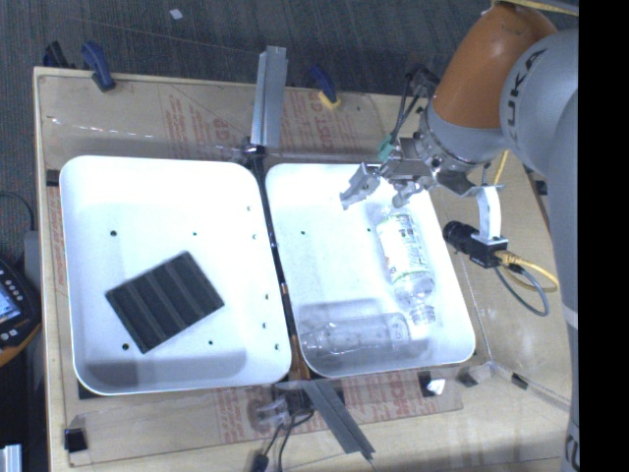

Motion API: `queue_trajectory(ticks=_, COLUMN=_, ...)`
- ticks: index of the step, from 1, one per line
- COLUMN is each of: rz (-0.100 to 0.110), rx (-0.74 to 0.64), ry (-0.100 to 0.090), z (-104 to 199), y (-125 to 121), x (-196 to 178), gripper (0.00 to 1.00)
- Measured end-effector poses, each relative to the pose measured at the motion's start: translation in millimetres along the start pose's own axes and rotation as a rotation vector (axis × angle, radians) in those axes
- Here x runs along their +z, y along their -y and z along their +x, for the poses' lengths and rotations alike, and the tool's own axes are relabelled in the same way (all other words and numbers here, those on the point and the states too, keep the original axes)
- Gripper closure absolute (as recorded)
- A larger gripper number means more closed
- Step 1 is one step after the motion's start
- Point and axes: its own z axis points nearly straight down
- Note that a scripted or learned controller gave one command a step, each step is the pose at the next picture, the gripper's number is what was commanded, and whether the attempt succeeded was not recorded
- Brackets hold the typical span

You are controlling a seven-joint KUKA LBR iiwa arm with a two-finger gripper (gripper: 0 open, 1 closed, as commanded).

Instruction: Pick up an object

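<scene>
Nearest the camera, at the front of the right bin (pixel 452 347), a clear plastic bottle (pixel 354 330) lies on its side along the front wall, hard to read against the white. Just behind it, a second clear bottle with a white label (pixel 405 259) lies lengthwise along the bin's right side, its capped end toward the front and close to the first bottle. In the left bin (pixel 88 180), a dark ribbed slab (pixel 164 300) lies flat and tilted, well apart from everything else.

Farther back, the gripper (pixel 378 190) hangs over the rear of the right bin, just above the far end of the labelled bottle. Its fingers (pixel 354 191) stand apart with nothing between them. Nothing is held yet, so the pick appears to be at the approach stage.

The likely trouble is the bottles themselves: round, smooth and light, either could roll or squirt sideways if the fingers close off-centre or along its length. The labelled bottle also lies close to the bin's side wall, so a descending finger could catch the rim. Beyond the bins, blue clamps (pixel 98 67) sit at the counter's (pixel 147 106) far edge.
</scene>
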Motion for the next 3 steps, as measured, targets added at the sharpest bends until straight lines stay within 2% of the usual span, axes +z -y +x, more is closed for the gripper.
queue_trajectory(ticks=1, rz=0.002, rx=0.183, ry=-0.001, z=-58, y=6, x=64, gripper=0.0)
queue_trajectory(ticks=2, rz=0.001, rx=-0.065, ry=-0.001, z=-51, y=13, x=67, gripper=0.0)
queue_trajectory(ticks=3, rz=-0.001, rx=0.011, ry=-0.001, z=-57, y=47, x=89, gripper=0.0)
